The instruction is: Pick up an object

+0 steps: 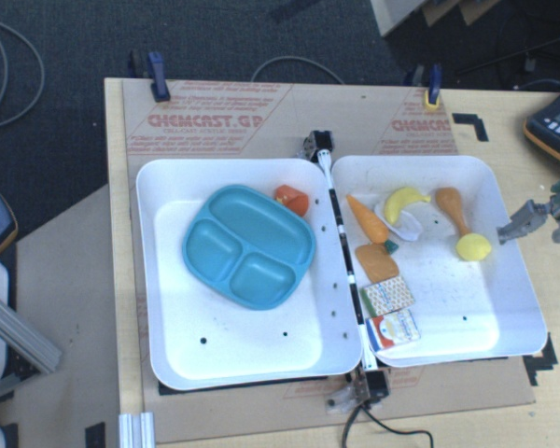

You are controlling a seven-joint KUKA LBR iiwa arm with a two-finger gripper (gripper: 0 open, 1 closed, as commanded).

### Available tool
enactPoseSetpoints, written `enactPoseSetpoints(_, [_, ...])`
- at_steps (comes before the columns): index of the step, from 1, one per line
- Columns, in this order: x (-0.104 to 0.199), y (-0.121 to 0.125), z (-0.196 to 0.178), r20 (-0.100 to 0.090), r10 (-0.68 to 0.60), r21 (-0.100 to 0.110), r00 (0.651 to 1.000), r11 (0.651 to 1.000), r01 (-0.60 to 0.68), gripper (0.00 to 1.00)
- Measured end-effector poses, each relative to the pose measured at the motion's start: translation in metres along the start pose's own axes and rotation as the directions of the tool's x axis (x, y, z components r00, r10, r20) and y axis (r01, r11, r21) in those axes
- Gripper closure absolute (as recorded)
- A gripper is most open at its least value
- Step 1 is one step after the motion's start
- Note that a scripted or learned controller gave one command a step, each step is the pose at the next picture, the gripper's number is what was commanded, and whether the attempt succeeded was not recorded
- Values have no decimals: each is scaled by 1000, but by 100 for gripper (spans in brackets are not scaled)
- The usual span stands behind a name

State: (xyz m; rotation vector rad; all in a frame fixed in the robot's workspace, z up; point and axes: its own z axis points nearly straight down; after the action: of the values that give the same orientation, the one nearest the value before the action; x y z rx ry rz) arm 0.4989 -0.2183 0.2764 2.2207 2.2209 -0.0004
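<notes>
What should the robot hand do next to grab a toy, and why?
Probably slide left and come down over the yellow ball. The gripper sits at the right bin's right rim with nothing between its fingers, and that ball lies nearest, apart from the other toys.

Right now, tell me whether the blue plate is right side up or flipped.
Right side up: the blue plate shows its three hollow compartments facing upward.

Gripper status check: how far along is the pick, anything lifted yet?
Nothing looks done: the carrot, banana, lemon and drumstick all lie in the right bin. In hand: the gripper sits at that bin's right rim, holding nothing visible. Left: moving over an object, closing on it and lifting.
</notes>
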Motion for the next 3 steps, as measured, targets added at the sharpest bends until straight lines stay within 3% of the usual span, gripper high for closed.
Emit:
enactPoseSetpoints(1, [82, 15, 143, -9, -7, 13, 1000, 1000, 8, 0])
enactPoseSetpoints(2, [120, -6, 186, -1, 0, -2, 1000, 1000, 0, 0])
enactPoseSetpoints(3, [126, 1, 190, 0, 0, -3, 1000, 1000, 0, 0])
